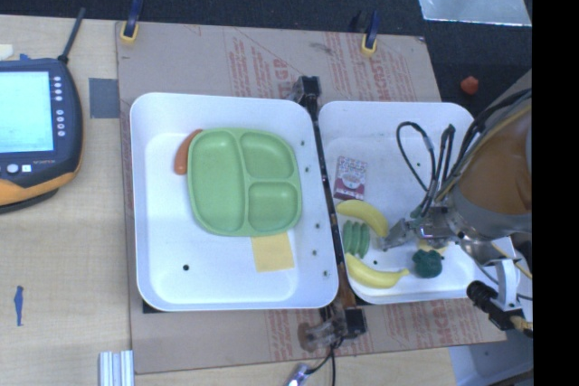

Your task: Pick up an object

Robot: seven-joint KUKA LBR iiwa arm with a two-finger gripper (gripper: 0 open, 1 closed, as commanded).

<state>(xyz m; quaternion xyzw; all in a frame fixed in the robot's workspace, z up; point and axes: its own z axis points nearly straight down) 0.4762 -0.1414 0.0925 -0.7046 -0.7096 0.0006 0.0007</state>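
Arm [496, 172] reaches in from right, wrist low, gripper [405, 237] pointing left.

Single fixed camera above bench [63, 285], looking down at slant. Both white bins, left bin [154, 221] and right bin [380, 117], fully framed. Arm [498, 176] enters from right.

Two bananas [363, 214] [374, 274], two white bins [149, 194] [380, 117], one green divided plate [244, 182], one yellow square [273, 252].

Bench [63, 285] bears cardboard sheet [271, 63], two white bins [154, 276], tablet controller [32, 131]
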